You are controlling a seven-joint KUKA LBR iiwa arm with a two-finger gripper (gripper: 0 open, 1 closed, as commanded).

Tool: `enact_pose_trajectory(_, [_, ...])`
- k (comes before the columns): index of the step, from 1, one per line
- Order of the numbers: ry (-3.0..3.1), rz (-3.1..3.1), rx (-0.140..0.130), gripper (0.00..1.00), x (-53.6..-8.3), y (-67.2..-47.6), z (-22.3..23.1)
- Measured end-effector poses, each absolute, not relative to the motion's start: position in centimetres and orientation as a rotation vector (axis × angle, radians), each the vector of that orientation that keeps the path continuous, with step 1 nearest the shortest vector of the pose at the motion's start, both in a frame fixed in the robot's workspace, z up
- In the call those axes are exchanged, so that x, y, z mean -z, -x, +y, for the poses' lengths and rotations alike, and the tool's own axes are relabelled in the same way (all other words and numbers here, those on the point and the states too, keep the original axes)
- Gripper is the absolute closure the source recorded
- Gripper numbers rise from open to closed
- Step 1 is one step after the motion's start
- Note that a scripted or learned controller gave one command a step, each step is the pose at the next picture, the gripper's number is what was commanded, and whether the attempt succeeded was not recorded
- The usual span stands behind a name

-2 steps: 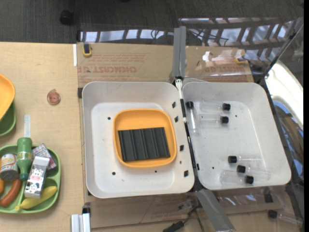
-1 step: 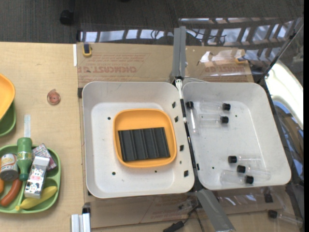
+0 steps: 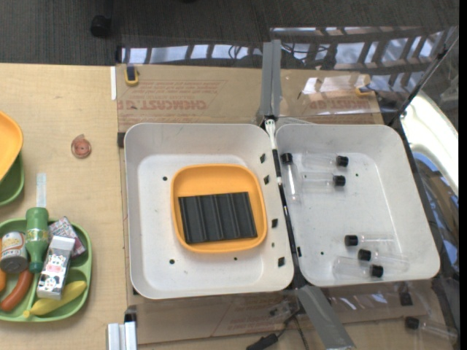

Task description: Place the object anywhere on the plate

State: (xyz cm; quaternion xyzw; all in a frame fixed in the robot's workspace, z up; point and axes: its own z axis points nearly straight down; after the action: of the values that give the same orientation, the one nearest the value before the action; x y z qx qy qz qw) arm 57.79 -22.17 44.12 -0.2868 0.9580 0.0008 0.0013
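Inside the left bin (image 3: pixel 146 268) sits the orange plate (image 3: pixel 219 181), bearing a ridged black pad (image 3: pixel 219 217). Clear black-capped vials (image 3: pixel 321 170) lie in the right bin (image 3: pixel 408 195). Picking has apparently not begun; next, grasp one vial. The claw's state: cannot tell.

Single overhead camera, slanted down, both white bins (image 3: pixel 139 217) framed

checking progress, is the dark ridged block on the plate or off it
On it: the dark ridged block lies flat inside the orange plate, orange rim visible all around, in the left bin.
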Motion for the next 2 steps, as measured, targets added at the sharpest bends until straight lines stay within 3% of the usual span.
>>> enact_pose_trajectory(2, [1.777, 2.584, 0.0, 0.0, -44.2, -59.5, -22.1])
